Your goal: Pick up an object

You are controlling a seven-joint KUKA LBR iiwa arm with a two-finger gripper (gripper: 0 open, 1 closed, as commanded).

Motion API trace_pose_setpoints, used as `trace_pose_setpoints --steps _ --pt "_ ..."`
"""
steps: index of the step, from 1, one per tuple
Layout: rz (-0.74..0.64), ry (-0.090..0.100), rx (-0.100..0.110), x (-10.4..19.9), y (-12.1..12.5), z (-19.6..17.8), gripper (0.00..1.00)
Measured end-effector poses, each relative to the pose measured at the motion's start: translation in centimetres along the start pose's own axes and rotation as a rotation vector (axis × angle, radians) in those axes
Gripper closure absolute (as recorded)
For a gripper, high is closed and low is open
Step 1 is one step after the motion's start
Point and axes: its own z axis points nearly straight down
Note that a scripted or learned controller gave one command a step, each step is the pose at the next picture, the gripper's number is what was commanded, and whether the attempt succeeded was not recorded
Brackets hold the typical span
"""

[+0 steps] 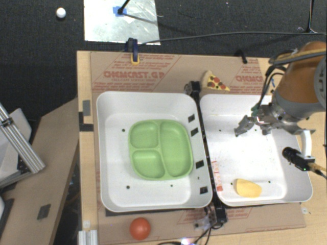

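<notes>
End effector held over the right bin, with the yellow object lying apart from it.

From above, the end effector [250, 124] is seen over the right bin [294, 193]; how far it is opened cannot be told. The yellow object [248, 188] is found near that bin's front edge, well apart. A green divided tray [160, 149] is set in the left bin [110, 137]. A pizza-slice toy [216, 82] and a red ball [139, 228] are left on the table [102, 65].
</notes>
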Motion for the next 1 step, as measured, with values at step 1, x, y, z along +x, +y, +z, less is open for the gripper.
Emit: trace_pose_setpoints --steps 1 --pt "0.0 0.0 -0.001 -0.65 0.4 4.46 0.0"
